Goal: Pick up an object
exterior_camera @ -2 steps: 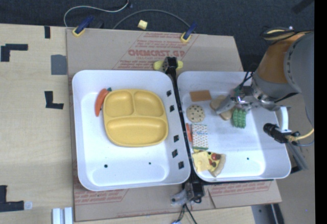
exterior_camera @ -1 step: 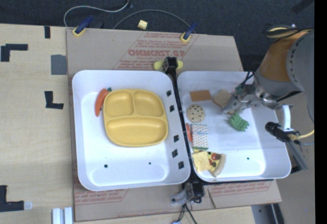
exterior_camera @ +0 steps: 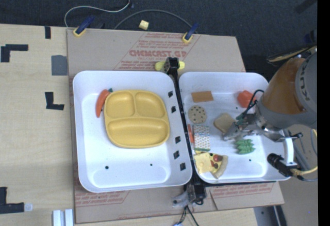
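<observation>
My pincer (exterior_camera: 233, 133) hovers in the right bin (exterior_camera: 227, 79), tan bread slice (exterior_camera: 223, 122) at its 10 o'clock; I cannot tell its grip state.

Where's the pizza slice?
The pizza slice lies in the right bin, at its front left corner by the divider, just below the patterned card.

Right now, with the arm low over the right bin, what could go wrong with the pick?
1. The pincer sits between the tan toast-like piece and the green toy; it may push one aside instead of grasping.
2. The food toys lie close together, so the patterned card or pizza slice could shift.
</observation>
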Controlling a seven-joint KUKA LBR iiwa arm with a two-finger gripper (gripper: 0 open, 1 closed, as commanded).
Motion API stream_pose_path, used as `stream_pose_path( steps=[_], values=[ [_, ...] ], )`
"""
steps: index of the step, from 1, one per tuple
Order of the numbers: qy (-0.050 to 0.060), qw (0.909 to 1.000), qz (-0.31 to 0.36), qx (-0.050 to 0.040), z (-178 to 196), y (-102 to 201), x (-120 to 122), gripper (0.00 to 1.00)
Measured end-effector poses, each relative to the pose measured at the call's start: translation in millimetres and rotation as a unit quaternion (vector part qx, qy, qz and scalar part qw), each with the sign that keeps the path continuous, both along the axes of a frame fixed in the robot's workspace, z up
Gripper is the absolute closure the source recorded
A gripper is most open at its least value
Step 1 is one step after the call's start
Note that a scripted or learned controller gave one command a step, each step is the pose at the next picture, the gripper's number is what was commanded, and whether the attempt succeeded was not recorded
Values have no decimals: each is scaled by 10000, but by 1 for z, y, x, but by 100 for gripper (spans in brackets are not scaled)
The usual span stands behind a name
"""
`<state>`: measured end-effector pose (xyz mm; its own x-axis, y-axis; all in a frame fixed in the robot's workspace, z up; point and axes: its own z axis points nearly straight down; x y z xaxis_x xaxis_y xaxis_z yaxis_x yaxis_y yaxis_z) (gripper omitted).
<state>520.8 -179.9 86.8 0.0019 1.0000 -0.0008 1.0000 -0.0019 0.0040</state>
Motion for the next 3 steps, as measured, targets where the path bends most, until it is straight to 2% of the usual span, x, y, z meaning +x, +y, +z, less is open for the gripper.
stream_pose_path(
  steps=[1,2,3],
  values=[
    [1,10000,15,2,-1,0,1,0],
    [-3,10000,-3,-9,0,-46,-37,0],
    [-9,10000,4,-16,10,-45,-35,100]
  ],
)
